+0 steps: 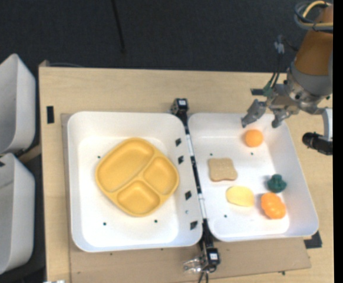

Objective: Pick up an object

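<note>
Above the right white bin's (295, 158) far edge, the two-finger gripper (264, 118) hovers.
Its fingers spread wide, holding nothing, near a small round orange ball (253, 138).

A single fixed camera sits above the table (130, 87) and looks down on it at a slant, from far enough off to take in both white bins whole. The left bin (80, 175) and the right bin (218, 229) lie side by side across the middle of the view, with the table's far edge toward the top and dark floor beyond it. The arm (313, 58) enters from the right edge, partly cut off there.
</note>
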`<state>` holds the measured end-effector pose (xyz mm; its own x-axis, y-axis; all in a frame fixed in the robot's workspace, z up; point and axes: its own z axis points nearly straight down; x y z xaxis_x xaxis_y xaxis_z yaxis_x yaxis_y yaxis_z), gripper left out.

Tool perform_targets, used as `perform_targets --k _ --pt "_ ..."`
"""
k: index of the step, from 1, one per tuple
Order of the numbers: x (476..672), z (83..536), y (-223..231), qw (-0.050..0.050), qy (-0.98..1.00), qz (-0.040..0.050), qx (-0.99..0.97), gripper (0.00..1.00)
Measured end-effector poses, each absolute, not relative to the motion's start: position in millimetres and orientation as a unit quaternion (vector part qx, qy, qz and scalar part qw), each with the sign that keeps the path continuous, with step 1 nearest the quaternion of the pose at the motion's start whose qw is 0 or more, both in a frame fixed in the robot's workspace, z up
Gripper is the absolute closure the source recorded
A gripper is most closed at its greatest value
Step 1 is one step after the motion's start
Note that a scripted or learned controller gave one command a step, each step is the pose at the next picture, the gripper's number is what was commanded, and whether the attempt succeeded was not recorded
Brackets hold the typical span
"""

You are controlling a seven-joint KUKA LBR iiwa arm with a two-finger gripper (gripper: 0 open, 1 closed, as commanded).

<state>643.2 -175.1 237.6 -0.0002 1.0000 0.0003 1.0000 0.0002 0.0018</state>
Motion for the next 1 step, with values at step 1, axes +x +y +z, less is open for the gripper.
perform_targets --k 1 --pt "648.4 190.3 -170.1 0.000 0.708 -0.0015 0.706 0.00"
